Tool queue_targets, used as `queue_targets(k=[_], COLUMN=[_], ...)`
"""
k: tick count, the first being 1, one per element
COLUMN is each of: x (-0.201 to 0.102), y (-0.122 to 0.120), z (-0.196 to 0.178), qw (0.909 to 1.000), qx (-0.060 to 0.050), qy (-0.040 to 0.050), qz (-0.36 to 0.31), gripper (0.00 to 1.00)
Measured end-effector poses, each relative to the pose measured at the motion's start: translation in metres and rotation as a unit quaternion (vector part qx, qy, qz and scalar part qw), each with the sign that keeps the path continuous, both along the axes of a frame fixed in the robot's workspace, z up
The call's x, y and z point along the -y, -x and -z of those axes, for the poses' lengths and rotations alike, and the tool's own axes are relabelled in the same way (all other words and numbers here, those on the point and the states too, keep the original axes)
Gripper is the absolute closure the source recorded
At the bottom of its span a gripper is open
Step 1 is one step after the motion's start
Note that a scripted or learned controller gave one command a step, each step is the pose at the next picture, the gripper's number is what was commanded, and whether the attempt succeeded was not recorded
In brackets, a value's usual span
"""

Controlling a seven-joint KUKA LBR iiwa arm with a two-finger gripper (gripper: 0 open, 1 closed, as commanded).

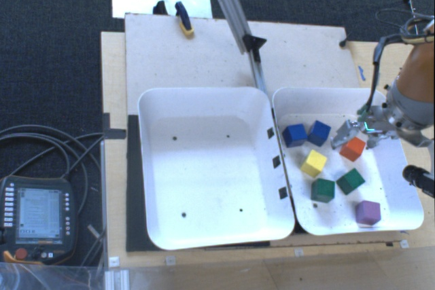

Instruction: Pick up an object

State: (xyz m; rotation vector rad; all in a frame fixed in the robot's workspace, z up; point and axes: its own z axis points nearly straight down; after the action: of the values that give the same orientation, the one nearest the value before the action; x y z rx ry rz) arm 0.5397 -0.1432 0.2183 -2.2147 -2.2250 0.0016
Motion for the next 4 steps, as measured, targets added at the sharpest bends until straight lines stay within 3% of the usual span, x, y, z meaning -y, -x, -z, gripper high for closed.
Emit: queue_targets(k=[1, 3, 4], x=[0.000, -0.005, -0.007], y=[-0.001, 0.003, -0.001], z=[-0.002, 0.083, 0.106], qw=[1.0000, 1.0000, 1.0000], qx=[0.002, 0.000, 0.005], qy=[0.0004, -0.0001, -0.0028], qz=[0.001, 0.001, 0.000], gripper=[0.00, 0.00, 0.00])
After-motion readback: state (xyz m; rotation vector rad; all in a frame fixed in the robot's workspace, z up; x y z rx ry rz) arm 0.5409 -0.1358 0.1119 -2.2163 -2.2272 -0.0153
